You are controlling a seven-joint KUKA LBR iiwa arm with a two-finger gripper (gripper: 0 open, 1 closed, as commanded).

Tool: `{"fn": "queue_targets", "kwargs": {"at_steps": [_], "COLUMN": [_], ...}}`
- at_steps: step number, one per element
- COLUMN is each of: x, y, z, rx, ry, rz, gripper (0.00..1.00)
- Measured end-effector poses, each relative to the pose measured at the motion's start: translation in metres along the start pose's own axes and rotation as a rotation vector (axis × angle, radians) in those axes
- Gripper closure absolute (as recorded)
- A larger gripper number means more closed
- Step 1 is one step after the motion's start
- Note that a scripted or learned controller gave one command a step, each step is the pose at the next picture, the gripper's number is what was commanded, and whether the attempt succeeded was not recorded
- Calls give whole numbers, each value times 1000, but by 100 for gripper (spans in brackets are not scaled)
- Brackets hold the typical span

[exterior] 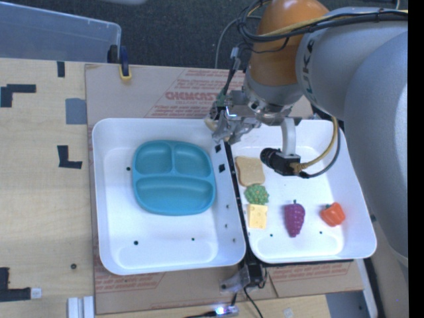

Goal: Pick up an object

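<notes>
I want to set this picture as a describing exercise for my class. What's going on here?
A grey robot arm reaches in from the right, its gripper hanging above the far end of the seam between the two white bins. No object is seen in its grasp. The left bin holds a blue divided plate. The right bin holds toy food: toast, broccoli, a yellow block, a purple fruit and an orange-red pepper, all lying loose.

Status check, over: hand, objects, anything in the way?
Hand at far edge where left bin meets right bin. Toast, broccoli, cheese, grape, pepper lie in right bin. Plate in left bin.
</notes>
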State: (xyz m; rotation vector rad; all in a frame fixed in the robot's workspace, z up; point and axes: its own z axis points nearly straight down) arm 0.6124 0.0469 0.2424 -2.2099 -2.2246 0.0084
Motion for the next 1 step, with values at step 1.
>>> {"fn": "queue_targets", "kwargs": {"at_steps": [1], "x": [52], "y": [1], "z": [14], "rx": [1], "ry": [-1], "rz": [0], "gripper": [100]}}
